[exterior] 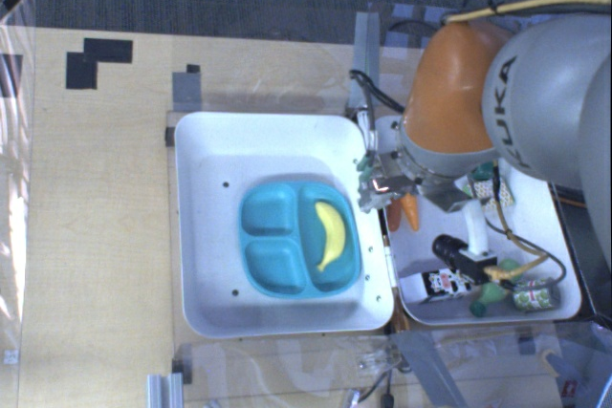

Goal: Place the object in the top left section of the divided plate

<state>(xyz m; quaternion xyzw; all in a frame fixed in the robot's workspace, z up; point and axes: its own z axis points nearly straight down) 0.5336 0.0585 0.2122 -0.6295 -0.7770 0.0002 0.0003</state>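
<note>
While the gripper (382,188) hangs over the wall between the two bins, I cannot tell whether it is spread or shut (the wrist hides it). A carrot (410,211), likely the object, lies just beside it in the right bin (564,301). The plate (273,265) holds a banana (330,234) in its large section. The pick-up seems still in hand. Next comes a sure grasp, then a carry left to the top left section.

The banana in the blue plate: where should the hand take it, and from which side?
Probably at the middle of the banana, coming straight down from above. It lies flat in the plate's large right section, curved, running top to bottom, so the fingers should close across its narrow width, left to right.
</note>
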